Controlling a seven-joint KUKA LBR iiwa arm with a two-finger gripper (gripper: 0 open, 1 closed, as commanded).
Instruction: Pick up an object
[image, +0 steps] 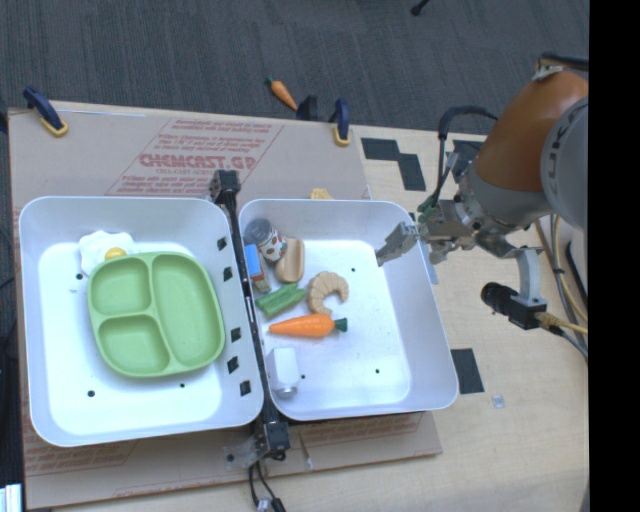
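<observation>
The right bin (425, 330) holds several toy foods: an orange carrot (303, 325), a tan croissant (328, 289), a green pod (280, 299), a brown bread piece (290, 260), a small can (262, 238), a blue item (252, 262) and a white cylinder (284, 365). My gripper (400, 242) hangs over the bin's upper right corner, just inside the right rim. It is well to the right of the croissant and apart from every object. Nothing is in its grasp.
The left bin (40, 380) holds a green divided plate (155, 312) and a toy fried egg (105, 250) at its upper left. Black clips (225, 185) join the bins along the middle wall. Blue and orange clamps (340, 120) stand on the cardboard's far edge.
</observation>
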